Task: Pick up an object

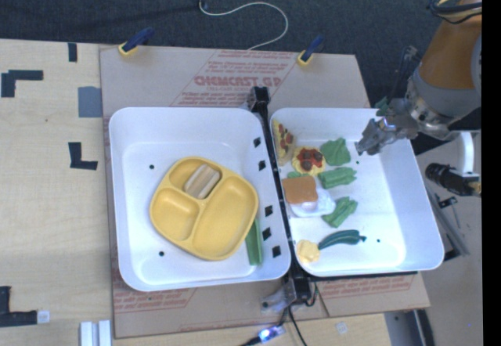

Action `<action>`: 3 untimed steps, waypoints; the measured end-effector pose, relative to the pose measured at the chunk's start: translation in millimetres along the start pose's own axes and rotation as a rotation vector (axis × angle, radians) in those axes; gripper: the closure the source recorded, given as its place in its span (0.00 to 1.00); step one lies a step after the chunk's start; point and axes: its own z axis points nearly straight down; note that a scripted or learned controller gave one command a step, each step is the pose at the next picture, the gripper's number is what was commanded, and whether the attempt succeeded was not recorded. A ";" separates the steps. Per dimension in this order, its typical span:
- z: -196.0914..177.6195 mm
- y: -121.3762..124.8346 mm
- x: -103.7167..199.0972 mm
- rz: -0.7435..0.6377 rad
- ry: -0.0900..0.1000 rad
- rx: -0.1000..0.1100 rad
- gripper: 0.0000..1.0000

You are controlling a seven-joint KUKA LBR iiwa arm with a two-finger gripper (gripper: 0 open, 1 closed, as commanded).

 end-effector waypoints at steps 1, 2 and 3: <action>0.8 11.9 58.6 -0.001 0.000 0.000 1.00; 14.4 29.0 108.0 0.000 -0.001 0.002 1.00; 18.5 58.7 151.8 0.001 0.000 0.000 1.00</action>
